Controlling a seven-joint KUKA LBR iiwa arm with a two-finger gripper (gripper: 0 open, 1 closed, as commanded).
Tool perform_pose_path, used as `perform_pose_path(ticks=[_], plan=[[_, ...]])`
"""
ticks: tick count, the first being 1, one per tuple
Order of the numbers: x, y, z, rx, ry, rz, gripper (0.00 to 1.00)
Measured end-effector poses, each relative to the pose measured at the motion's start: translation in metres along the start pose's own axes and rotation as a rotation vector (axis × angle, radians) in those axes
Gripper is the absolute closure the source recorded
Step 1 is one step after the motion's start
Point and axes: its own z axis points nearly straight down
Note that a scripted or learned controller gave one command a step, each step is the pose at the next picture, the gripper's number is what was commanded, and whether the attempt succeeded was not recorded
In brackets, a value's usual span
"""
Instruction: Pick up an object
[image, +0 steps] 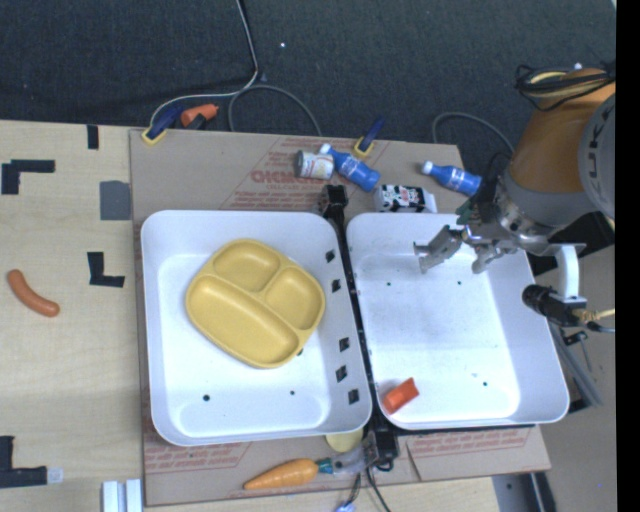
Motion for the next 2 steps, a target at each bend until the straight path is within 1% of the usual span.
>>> perform_pose_path(ticks=[1, 2], plan=[[0.021, -0.015, 0.117, 0.011, 0.002, 0.0, 0.0], [0.036, 0.054, 0.132, -0.003, -0.001, -0.003, 0.0]])
